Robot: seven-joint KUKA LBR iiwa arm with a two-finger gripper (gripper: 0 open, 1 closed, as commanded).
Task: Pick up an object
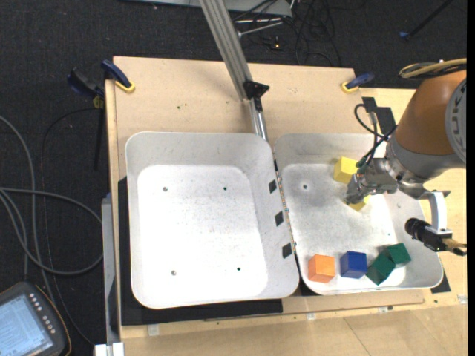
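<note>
Blocks crowd the right shallow white plastic bin (415,273): orange cube (321,268), blue cube (354,264), two green blocks (389,262) along its near edge. Claw (358,196) hangs low beside the yellow block (345,169); grip state, cannot tell.

Blocks (356,264) along right bin's (312,154) near wall

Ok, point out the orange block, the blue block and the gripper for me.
orange block (321,267), camera view, top face.
blue block (354,263), camera view, top face.
gripper (358,196), camera view, at its tip.
</note>
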